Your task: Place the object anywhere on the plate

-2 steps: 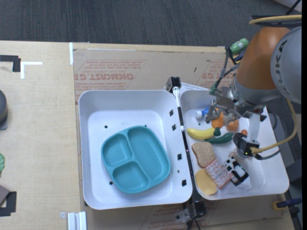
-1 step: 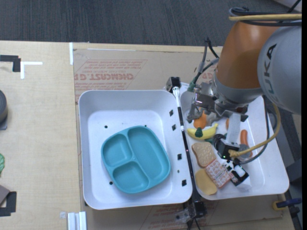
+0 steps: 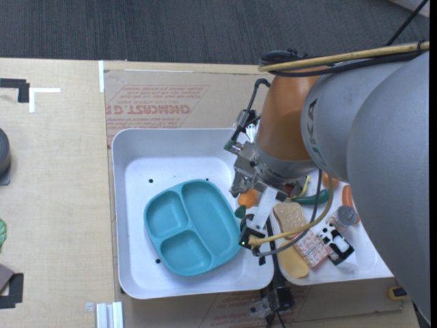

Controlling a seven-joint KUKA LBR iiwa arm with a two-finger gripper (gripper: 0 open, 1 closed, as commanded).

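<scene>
A sheet of cardboard [image 3: 164, 101] with red mirrored print lies under the far edge of the left bin [image 3: 130, 203]; along the bench's [image 3: 51, 203] left edge sit a dark round thing [image 3: 3, 154], cut off by the frame, and a bit of green [image 3: 2, 231] nearer the front; a black bracket [image 3: 17, 87] with white tape marks sits toward the far left corner; grey carpet [image 3: 171, 16] runs beyond the bench's far edge.
</scene>
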